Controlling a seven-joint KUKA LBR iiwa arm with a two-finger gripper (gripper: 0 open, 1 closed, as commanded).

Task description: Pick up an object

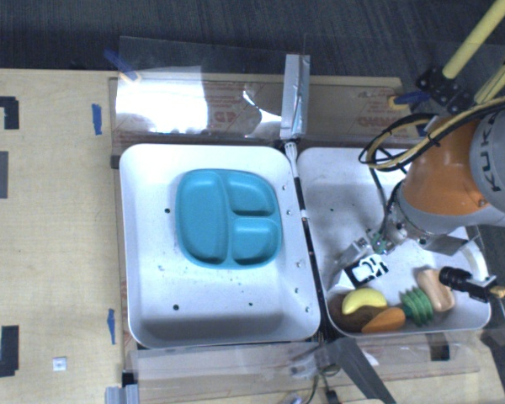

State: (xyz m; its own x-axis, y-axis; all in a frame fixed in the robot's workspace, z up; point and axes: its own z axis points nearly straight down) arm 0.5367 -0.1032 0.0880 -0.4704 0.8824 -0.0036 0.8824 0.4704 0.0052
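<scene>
Several toy foods in right bin (337, 175) | yellow banana (364, 299): light, rigid, slick; grip across middle | gripper (369, 265) above it; claw opening cannot be told.

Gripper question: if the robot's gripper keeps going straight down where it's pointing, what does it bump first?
Probably the yellow banana-shaped toy just beyond the gripper, in the right bin. Depth is hard to judge, so it might meet the bin floor first.

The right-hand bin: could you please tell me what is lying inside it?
The right bin holds a banana, an orange piece, a green ridged toy and a tan piece. The arm covers its upper right.
</scene>
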